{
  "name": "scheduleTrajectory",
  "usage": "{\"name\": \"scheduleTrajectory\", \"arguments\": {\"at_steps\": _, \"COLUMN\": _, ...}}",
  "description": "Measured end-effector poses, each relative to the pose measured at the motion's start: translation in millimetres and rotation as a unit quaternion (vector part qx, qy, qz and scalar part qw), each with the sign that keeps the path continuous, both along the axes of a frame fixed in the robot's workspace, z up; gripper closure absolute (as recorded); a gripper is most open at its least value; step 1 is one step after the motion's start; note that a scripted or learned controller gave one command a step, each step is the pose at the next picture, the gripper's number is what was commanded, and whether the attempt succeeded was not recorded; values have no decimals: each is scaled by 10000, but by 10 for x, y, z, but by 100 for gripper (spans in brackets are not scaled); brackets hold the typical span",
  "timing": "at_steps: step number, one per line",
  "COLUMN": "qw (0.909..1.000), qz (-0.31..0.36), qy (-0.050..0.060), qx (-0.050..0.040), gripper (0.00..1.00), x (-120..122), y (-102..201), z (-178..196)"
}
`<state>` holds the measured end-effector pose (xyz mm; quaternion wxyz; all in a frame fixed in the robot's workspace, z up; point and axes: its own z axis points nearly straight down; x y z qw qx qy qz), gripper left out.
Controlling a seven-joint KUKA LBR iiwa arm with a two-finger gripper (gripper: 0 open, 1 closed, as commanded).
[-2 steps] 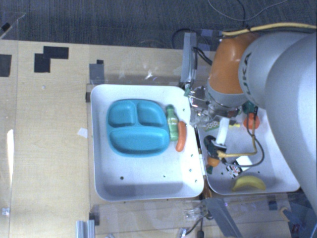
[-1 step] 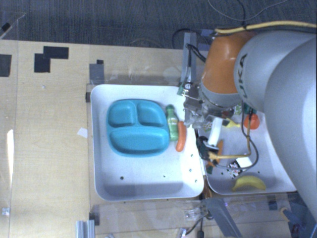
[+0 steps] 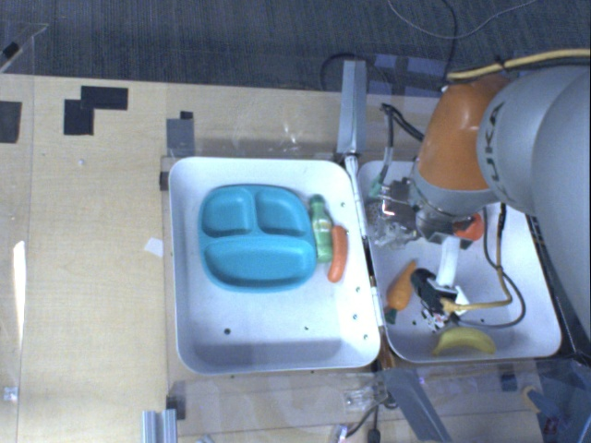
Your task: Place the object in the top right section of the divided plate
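The jaws hang in the right-hand shallow white bin (image 3: 536,275), close to its left wall; I cannot tell whether they stand wide or narrow. The orange tapered toy carrot (image 3: 400,289), which I take for my object, lies near them. I'd centre over it, grip across its width, lift clear, then cross to the blue divided plastic plate (image 3: 254,247) and its top right section (image 3: 282,209).

The divided plate (image 3: 259,257) is bright blue, a rounded rectangle with three sections: two small ones side by side along its far edge and one wide one along the near edge. It lies flat, right way up, in the far half of the left white bin (image 3: 277,344). A green piece (image 3: 320,227) and an orange piece (image 3: 337,253) lie against its right rim.
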<state>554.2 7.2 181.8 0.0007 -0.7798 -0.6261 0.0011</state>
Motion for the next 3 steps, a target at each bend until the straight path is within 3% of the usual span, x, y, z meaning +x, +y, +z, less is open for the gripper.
{"name": "scheduleTrajectory", "arguments": {"at_steps": 1, "qw": 9917, "qz": -1284, "qy": -9, "qx": -1, "gripper": 100, "x": -278, "y": 446, "z": 380}}
{"name": "scheduleTrajectory", "arguments": {"at_steps": 2, "qw": 9911, "qz": -1331, "qy": 3, "qx": -7, "gripper": 100, "x": -9, "y": 1128, "z": 334}}
{"name": "scheduleTrajectory", "arguments": {"at_steps": 3, "qw": 10000, "qz": -32, "qy": -7, "qx": -5, "gripper": 100, "x": 428, "y": 1479, "z": 379}}
